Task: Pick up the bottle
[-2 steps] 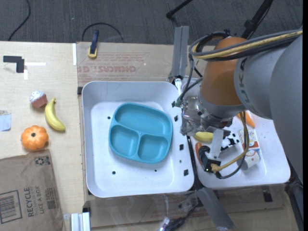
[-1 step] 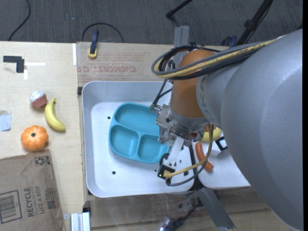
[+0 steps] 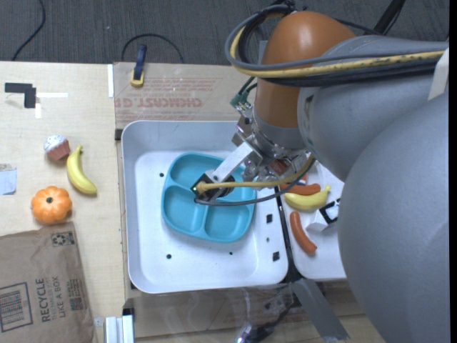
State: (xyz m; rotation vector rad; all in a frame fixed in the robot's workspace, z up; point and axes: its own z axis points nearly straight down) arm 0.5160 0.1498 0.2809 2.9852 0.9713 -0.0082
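Bins: two white bins are sitting side by side, the left bin [image 3: 130,213] at about 7 o'clock from the view's centre and the right bin [image 3: 321,261] at about 4 o'clock, much of it under the arm.

Left bin contents, count 1: one blue divided plate [image 3: 207,224] with three compartments is lying flat toward the bin's 12 o'clock side.

Gripper [image 3: 260,168]: it is hanging over the plate's 2 o'clock edge, close to the wall between the bins. Claw state: cannot tell, as the wrist is blocking it from above.

Bottle: I cannot tell where it is lying; the arm is covering a large part of the right bin.

Right bin contents that are showing, count 3: one yellow banana [image 3: 308,200] is lying just at 3 o'clock of the gripper. One red sausage [image 3: 305,189] is peeking out along the banana's 12 o'clock side, touching it. A second sausage [image 3: 302,233] is lying at the banana's 6 o'clock, apart from it.

Bench outside the bins, at 9 o'clock of the left bin, count 3: one toy cupcake [image 3: 56,147], one second banana [image 3: 80,171] just beside it at 4 o'clock, and one small orange pumpkin [image 3: 51,204] at the cupcake's 6 o'clock.

Total bananas: two. Total sausages: two.

One brown paper bag [image 3: 36,284] printed "RECYCLE" is lying at 8 o'clock in the view.
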